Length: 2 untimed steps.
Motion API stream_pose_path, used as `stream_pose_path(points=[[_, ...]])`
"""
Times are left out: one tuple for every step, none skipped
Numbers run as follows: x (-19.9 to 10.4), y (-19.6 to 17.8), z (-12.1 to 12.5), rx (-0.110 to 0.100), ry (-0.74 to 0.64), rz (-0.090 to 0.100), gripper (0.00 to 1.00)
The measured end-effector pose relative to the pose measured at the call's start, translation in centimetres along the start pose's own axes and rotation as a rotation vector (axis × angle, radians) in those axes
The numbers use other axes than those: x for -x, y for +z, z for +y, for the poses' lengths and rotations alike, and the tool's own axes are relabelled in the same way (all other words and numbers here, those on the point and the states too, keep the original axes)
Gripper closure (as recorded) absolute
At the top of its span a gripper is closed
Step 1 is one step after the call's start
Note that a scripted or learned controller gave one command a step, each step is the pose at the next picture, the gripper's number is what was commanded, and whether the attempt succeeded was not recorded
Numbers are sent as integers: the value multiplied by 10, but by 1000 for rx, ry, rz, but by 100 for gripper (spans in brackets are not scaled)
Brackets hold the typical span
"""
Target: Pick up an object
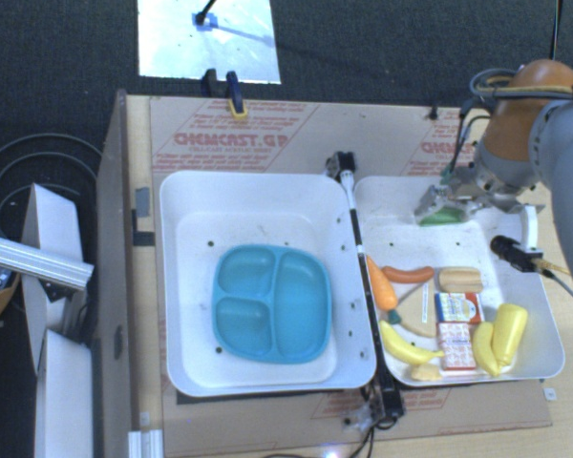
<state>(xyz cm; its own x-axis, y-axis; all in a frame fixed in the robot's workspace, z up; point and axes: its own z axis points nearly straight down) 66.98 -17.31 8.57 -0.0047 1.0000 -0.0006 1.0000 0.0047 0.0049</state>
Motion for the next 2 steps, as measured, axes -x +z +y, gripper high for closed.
stream_pose_path(points=[[-1,-13,1,0,-2,1,100],[0,-12,1,0,-3,1,0]])
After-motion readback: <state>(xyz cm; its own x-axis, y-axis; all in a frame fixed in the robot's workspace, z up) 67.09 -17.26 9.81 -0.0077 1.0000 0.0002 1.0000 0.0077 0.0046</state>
